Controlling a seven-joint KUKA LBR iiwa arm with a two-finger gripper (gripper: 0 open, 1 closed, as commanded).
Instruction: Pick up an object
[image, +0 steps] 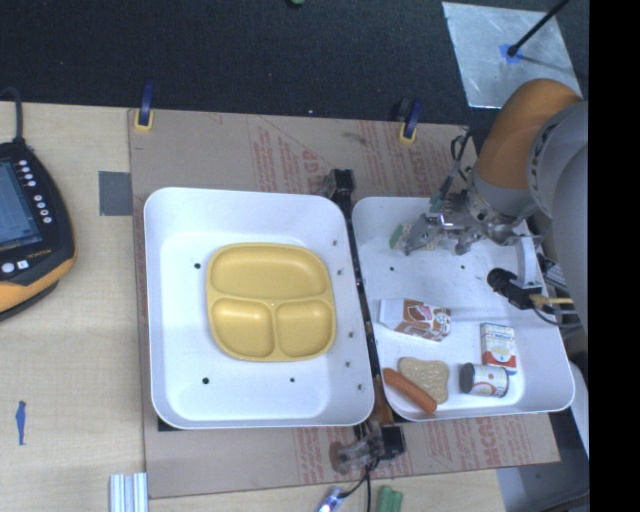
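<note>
Two white bins (160, 300), one yellow divided plate (270, 300), five small items (424, 378).

The KUKA iiwa arm (545, 150) entered from the right, its orange band uppermost and the grey wrist angled down and left. The two-finger gripper (432, 236) was positioned low at the arm's end, pointing left. Finger state was indeterminate.
</note>
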